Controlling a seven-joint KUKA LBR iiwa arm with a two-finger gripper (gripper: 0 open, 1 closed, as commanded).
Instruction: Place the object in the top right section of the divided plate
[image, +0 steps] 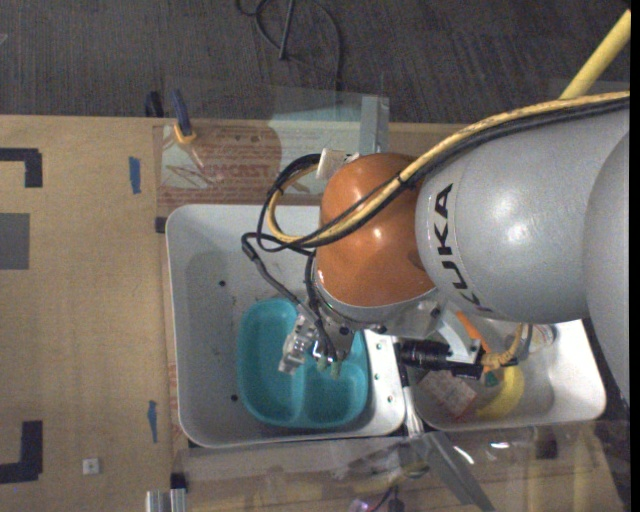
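A teal divided plate (268, 385) lies in the left white bin (200, 300), toward its front right corner. My gripper (315, 352) hangs low over the plate's right part, close to the ridge between its sections. The orange band and the grey arm cover the plate's far right side. I cannot make out any object at the gripper's tip.
The right bin (580, 385) holds a yellow rounded object (508, 392) and a pale pinkish item (450, 395), partly under the arm. A cardboard-coloured bench top (80, 300) lies to the left of the bins. The left bin's far left floor is bare.
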